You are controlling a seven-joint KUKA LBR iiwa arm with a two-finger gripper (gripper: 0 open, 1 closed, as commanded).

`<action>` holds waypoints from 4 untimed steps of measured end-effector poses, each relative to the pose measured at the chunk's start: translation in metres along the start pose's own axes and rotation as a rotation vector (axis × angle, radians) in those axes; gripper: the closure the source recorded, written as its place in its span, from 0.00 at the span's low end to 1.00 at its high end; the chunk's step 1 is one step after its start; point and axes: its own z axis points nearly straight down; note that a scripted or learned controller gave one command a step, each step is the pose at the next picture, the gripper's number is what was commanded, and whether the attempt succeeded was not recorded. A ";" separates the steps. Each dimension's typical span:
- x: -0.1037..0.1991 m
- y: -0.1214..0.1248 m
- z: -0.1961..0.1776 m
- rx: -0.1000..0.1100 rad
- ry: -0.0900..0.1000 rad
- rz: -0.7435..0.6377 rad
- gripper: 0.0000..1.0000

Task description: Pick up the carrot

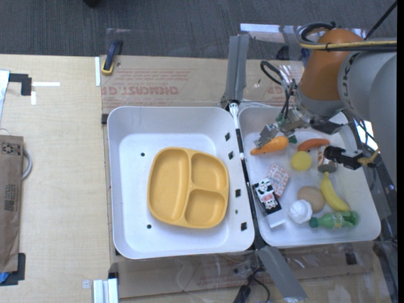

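A light wooden desk (pixel 57 169) holds two white bins, and the carrot (pixel 270 146) lies at the far left of the right bin (pixel 372 223). The end effector (pixel 282 129) sits right on it, but I cannot tell its state. This looks like the grabbing step; next it needs a firm squeeze, then a straight lift.

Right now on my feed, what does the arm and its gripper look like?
The arm is a thick, rounded grey body with an orange band above the wrist. Black and yellow cables loop around that band. The gripper is a small metallic-grey assembly with thin wires running down to it.
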 end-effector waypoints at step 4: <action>-0.004 0.005 -0.097 0.006 0.002 -0.375 0.00</action>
